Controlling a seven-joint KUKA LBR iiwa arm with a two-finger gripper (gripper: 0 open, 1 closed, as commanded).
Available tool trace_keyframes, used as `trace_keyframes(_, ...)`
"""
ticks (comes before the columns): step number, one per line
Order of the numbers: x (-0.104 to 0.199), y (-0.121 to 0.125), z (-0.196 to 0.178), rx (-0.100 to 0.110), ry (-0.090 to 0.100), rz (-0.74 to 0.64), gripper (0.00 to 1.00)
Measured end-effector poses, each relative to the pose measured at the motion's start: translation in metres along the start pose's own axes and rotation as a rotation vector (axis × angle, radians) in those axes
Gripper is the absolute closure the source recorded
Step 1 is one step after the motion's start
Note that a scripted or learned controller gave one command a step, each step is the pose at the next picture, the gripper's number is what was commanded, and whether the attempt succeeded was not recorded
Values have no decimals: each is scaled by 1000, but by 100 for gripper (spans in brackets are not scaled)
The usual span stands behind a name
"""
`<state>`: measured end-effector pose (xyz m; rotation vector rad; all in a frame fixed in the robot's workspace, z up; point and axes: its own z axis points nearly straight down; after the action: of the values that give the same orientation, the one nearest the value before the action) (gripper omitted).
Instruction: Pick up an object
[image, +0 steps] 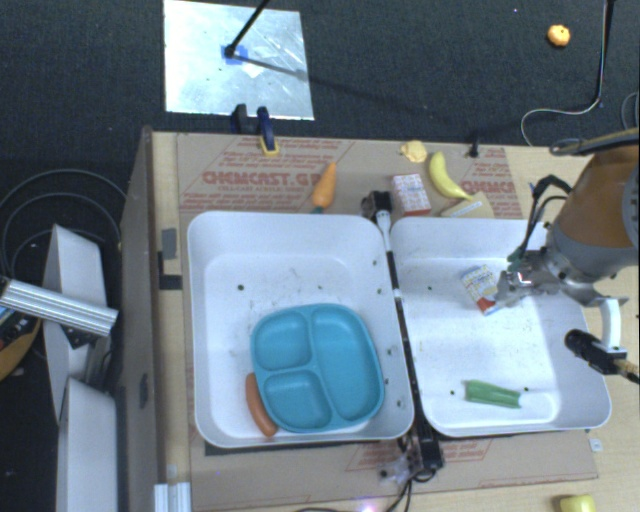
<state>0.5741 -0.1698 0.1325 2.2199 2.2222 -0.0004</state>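
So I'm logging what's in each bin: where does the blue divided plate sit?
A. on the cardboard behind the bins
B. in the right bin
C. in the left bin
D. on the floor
C: the blue divided plate lies inside the left bin, beside an orange sausage-shaped toy.

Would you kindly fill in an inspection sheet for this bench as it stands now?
Surface: two white bins, left bin and right bin, on a board.
Job's things: small packet and green pod in right bin; blue tray and sausage in left bin.
Clutter: banana, carrot, box behind the bins.
Grippers: gripper beside the packet; fingers unclear.
Cables: cable on dark floor.
Surroundings: foil sheet.
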Motion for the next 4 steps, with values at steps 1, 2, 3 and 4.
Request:
trace_keyframes(1, 23, -25, -35, 0, 1, -4, 100)
trace_keyframes(2, 39, -1, -41, -3, 1, -4, 100)
trace_keyframes(3, 11, -15, -13, 0, -1, 1, 100)
trace_keyframes(4, 31, -36, -41, -2, 1, -4, 100)
